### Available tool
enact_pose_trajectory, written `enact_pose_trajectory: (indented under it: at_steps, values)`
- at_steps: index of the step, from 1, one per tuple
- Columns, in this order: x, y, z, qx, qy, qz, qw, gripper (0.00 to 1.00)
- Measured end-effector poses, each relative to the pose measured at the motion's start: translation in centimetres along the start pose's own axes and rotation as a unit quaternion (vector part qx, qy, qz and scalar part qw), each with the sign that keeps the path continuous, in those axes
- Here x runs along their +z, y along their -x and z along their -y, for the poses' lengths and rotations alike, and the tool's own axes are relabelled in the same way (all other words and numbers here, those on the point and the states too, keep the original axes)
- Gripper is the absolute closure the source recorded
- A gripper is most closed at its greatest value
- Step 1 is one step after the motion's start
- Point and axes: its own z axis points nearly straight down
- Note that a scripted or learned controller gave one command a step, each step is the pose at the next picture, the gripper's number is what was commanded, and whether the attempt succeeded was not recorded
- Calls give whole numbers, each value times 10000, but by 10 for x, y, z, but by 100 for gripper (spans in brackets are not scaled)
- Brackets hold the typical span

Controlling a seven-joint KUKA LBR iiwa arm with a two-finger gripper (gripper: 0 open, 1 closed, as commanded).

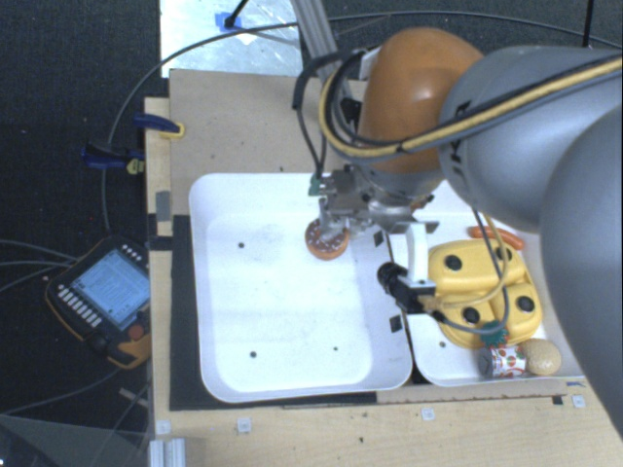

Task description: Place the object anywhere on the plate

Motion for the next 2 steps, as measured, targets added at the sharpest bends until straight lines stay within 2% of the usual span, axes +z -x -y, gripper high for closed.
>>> enact_pose_trajectory:
  at_steps: [1,2]
  values:
    - [32,-36,36,6,-9,4,10000,100]
    - [31,-34,34,27,9,3,10000,0]
